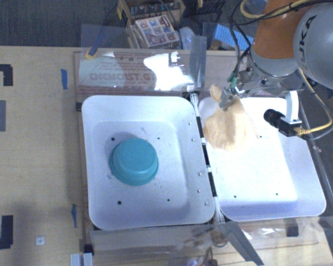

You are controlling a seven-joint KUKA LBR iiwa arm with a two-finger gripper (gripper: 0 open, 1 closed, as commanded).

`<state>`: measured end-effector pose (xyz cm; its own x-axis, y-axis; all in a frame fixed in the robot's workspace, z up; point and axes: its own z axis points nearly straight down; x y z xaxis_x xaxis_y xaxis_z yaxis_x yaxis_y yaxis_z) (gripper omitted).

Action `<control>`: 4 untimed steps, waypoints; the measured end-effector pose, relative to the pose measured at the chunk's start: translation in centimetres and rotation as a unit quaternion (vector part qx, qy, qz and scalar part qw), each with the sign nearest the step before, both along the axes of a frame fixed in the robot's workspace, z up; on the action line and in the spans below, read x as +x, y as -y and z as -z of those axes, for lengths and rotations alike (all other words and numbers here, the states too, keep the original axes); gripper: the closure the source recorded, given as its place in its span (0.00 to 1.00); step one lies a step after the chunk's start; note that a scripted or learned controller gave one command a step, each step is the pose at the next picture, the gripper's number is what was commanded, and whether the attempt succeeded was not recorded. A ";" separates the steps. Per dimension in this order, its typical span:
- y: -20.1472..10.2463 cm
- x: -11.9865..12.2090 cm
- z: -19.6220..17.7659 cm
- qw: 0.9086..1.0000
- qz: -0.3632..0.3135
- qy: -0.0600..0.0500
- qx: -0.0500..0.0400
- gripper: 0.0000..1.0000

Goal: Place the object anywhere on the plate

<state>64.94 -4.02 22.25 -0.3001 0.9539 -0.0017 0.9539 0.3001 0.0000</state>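
The arm [316,37] is built of rounded, smooth grey shells, and the large grey housing at the right carries dark letters "UKA" at its edge. Above the wrist sits a glossy orange band [286,7], dome-shaped and catching the light. Yellow and black cables [316,127] loop over the orange part and trail along the grey body. Below the band a silvery metal flange narrows to the small metallic gripper [231,96]. A white bracket [292,107] bears a black cylindrical part [277,119].
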 end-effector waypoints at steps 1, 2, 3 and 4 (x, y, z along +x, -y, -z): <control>-0.2 0.1 -0.3 1.000 -0.002 0.001 0.000 1.00; -3.1 -3.5 -0.9 0.979 -0.203 0.000 0.001 1.00; -6.8 -6.0 -0.3 0.920 -0.393 0.000 0.001 1.00; -10.7 -9.4 -1.2 0.824 -0.566 0.001 0.001 1.00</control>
<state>55.59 6.72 23.46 -0.9981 0.0618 -0.0020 0.0618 0.9981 0.0018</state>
